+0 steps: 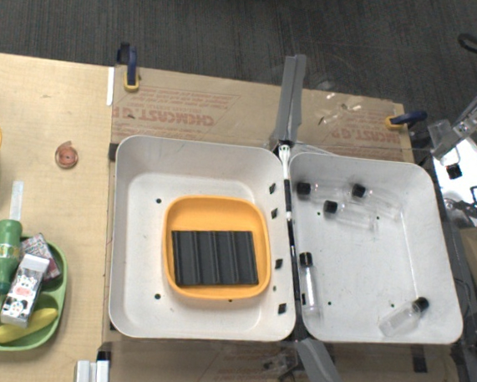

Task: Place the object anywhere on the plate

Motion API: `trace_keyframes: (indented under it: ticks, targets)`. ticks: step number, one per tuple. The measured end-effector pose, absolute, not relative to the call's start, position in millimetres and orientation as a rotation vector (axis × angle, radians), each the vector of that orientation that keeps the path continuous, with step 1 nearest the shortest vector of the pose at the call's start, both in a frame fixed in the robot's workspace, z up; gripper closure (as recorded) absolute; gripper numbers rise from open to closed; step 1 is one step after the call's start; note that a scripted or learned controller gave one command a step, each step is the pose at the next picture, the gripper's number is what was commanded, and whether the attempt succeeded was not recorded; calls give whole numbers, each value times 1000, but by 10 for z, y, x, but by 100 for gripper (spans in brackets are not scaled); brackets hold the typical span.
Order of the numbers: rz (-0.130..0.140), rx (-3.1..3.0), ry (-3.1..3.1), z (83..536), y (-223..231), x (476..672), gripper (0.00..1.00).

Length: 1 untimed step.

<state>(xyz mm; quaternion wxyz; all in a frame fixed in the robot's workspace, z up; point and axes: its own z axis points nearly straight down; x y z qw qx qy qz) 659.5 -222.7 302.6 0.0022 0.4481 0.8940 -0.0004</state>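
A dark grey ridged block [215,257] lies flat on the orange plate [217,206], within its rim, in the left bin [133,235]. The right bin [410,236] holds several clear vials [341,211] (black-capped, scattered), one near its front corner.

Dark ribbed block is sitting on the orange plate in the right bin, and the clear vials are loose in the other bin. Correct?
Not quite. The camera view shows the orange plate, with the dark ribbed block on it, in the left bin, not the right. The clear vials lie loose in the right bin.
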Motion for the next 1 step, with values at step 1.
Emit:
trace_keyframes:
  ticks: [1]
  targets:
    - [-1,1124,2929,3762,-2219,6598,100]
